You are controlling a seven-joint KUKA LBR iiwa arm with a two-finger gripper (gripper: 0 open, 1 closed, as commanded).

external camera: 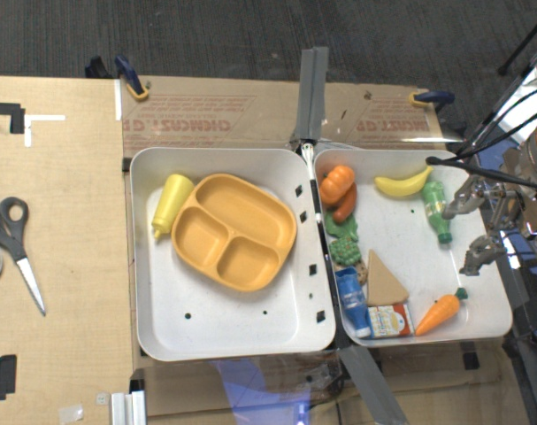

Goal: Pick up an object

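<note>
1. Gripper [482, 228] at right edge of right bin [480, 321]; two metal fingers spread apart, nothing between them.
2. Right bin contents: banana [402, 183] and green bottle [436, 208] near the gripper; carrot [439, 313] at the near right corner.
3. Along that bin's left wall: orange pumpkin-like toy [337, 182], green leafy piece [344, 243], blue packet [351, 299], tan wedge [385, 282], small carton [388, 321].
4. Left bin [162, 326]: orange divided plate [233, 231], yellow bottle [171, 204] touching its left rim.
5. Scissors [16, 246] on the bench, far left.
</note>
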